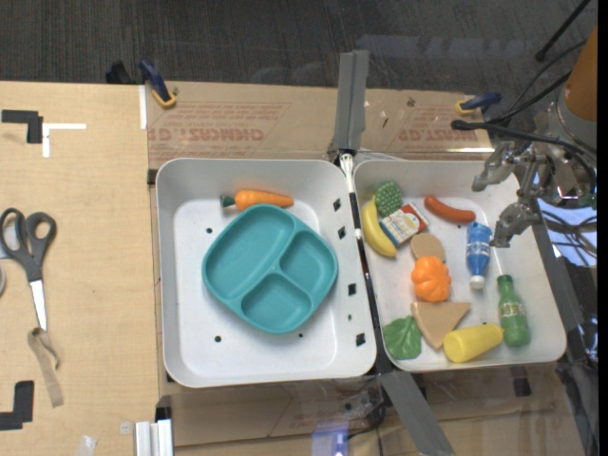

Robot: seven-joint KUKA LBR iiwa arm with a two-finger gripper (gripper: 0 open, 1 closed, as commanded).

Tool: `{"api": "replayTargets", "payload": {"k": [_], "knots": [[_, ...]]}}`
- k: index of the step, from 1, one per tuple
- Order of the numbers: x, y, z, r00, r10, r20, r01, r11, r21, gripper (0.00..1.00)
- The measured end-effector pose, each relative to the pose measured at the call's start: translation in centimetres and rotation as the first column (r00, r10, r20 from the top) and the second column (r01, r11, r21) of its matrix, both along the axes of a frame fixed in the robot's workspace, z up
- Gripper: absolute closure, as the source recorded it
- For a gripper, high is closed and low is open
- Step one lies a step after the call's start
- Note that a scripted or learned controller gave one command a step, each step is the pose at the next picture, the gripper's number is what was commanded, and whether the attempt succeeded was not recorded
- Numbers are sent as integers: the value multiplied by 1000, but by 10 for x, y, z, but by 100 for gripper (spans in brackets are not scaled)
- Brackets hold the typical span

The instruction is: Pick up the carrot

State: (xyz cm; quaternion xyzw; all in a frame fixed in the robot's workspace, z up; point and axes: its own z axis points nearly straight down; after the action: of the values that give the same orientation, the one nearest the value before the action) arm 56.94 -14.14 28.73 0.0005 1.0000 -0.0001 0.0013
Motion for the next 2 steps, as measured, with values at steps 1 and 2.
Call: {"api": "replayTargets", "payload": {"k": [1,2], "knots": [[-16,38,-159,998,-63,-2,63,998,0,0],[-21,47,-195,988,-156,0,156,988,1,0]]}}
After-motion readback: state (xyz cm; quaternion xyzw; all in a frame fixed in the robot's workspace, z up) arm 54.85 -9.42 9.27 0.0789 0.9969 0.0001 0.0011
